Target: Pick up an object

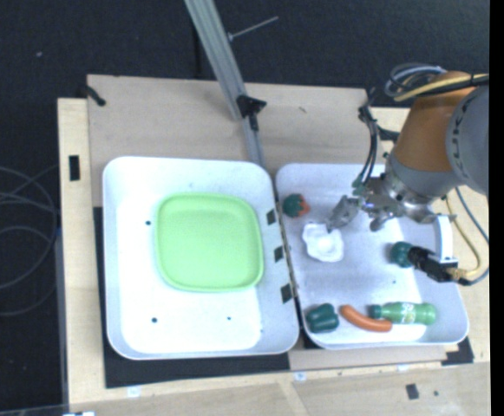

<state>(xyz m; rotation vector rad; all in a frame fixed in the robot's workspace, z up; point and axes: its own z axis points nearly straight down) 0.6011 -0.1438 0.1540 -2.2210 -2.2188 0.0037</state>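
My gripper (360, 217) hangs over the right bin (356, 180), open, with nothing between its fingers. A white crumpled object (323, 243) lies just below and left of the left fingertip (341, 217). A small green and orange piece (294, 204) sits near the bin's left wall. A dark green round item (400, 253) lies to the right, below the wrist. Along the bin's front edge rest a dark green block (322, 317), an orange carrot-like piece (364, 319) and a green bottle (405, 312) on its side.
The left bin (130, 232) holds a light green square plate (208, 241). A grey pole (221, 50) slants down to the divider between the bins. Black cable parts (438, 267) hang off the wrist near the right bin's right wall.
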